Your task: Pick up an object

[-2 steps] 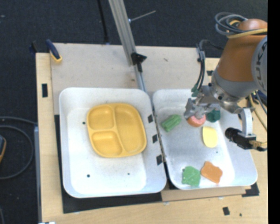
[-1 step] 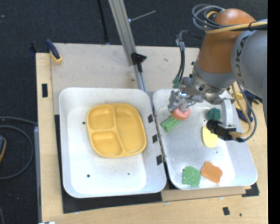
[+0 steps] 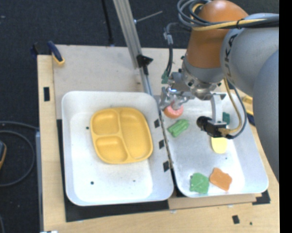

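Even overhead light, soft shadows (slightly blurry, low resolution).

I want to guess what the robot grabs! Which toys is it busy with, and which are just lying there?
Busy with:
gripper, right over the pink toy

Just lying there:
long green toy
yellow toy
square green toy
orange toy
yellow tray in the other bin

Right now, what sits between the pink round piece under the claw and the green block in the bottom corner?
In the camera view, a green oblong piece lies between the pink round piece and the green block.
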You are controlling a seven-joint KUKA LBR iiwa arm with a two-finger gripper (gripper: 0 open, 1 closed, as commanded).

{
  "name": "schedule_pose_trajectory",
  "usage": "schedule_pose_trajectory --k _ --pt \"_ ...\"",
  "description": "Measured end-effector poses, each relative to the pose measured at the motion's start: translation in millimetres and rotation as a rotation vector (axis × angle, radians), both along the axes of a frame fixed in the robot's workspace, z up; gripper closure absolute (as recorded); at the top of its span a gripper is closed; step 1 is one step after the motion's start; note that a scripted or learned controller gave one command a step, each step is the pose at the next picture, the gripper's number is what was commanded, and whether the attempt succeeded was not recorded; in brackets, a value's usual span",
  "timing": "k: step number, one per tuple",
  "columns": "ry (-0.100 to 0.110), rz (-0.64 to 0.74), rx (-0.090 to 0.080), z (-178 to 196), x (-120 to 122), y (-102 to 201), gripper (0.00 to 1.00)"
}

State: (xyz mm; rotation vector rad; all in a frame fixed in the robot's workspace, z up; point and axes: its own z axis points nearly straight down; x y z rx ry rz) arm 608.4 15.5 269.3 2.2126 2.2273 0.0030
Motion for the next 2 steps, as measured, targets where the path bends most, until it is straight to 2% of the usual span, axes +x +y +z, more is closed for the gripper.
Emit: schedule_pose_trajectory --k 1,2 --pt "0.001 0.0 0.0 -11.1 26.8 43.0 1.0" --pt "0.002 -0.003 -0.001 -10.4 25.9 40.7 0.0"
